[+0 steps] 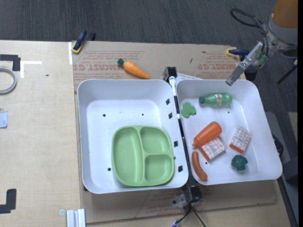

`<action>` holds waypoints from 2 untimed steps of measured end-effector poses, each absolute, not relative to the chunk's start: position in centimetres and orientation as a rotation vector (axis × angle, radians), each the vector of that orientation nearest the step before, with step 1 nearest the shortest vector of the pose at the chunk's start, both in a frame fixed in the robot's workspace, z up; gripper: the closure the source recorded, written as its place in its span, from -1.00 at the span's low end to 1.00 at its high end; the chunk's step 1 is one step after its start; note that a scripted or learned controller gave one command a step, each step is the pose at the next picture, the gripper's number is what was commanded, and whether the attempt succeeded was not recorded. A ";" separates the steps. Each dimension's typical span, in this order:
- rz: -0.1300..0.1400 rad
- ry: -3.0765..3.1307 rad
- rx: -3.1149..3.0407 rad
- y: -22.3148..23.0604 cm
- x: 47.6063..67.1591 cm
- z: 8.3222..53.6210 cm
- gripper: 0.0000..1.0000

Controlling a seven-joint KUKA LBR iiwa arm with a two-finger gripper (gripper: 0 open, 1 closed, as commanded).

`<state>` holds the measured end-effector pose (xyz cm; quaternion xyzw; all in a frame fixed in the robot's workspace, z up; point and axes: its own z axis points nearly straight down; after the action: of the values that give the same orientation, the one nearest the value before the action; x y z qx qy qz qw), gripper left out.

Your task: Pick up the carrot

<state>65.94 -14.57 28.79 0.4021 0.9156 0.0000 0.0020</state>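
Note:
The carrot [134, 68], orange with a green top, lies on the cardboard just behind the left bin [94, 93], outside both bins. My gripper [232, 81] hangs at a slant over the back rim of the right bin [265, 122], far to the right of the carrot. It sits just above a green bottle [215, 99]. Nothing is seen held in it.
A green divided plate [142, 155] sits in the left bin. The right bin holds a green leafy piece [188, 109], an orange bottle [207, 133], two packets [212, 149] [240, 140], a sausage [199, 166] and a broccoli [239, 162]. Clips [79, 41] [169, 73] stand along the cardboard.

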 end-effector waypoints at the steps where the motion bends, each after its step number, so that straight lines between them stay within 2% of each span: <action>1: 0.000 2.948 1.081 -5.6 60.7 20.3 -1.00; 2: 0.000 3.029 0.828 -3.3 51.4 19.2 -1.00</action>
<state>51.39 -3.27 19.22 0.2637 0.9646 0.0001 0.0005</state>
